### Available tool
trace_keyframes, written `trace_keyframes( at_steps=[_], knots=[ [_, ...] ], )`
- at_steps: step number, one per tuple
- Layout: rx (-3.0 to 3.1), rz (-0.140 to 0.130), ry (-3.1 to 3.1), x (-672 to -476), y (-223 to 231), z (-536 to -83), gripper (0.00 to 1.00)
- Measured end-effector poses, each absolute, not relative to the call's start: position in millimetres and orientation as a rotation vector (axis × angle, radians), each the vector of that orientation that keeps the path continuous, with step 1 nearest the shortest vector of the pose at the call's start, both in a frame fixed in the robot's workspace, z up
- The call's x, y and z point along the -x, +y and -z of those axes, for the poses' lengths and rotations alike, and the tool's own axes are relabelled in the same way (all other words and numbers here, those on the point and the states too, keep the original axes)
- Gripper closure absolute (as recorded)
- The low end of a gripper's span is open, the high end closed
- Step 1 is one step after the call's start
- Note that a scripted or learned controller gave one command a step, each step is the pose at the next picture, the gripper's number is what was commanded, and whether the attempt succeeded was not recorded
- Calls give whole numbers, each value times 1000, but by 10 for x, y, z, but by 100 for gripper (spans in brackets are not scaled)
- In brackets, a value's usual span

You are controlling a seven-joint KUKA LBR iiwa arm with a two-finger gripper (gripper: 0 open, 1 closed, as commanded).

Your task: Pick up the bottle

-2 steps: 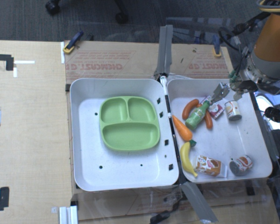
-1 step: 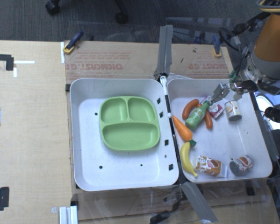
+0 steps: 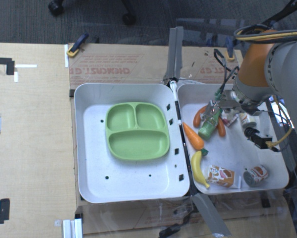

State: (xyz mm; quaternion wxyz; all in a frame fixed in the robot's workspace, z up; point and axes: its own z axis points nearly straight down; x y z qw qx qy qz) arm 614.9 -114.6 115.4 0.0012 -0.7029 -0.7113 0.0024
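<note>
Up in the right bin (image 3: 267,180), we see the green bottle (image 3: 208,125) lying tilted, with our jaws (image 3: 216,107) at its top end; whether they grip, we cannot tell. Carrots (image 3: 193,136) crowd it on both sides, with a banana (image 3: 198,169), a carton (image 3: 221,176) and a can (image 3: 255,175) nearer the front.

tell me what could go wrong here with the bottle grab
The green bottle lies tilted in the right bin, crowded by the carrot and small orange and red pieces around it; the gripper at its top end might catch or shove one of those instead. A grip that near the end could let the bottle swing or slip. The banana just below could get knocked.
</note>
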Motion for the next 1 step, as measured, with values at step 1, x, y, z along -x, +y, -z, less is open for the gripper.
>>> trace_keyframes(
  at_steps=[1],
  knots=[
    [2235,7,-2227,-6634,-1043,-1010,0]
  ],
)
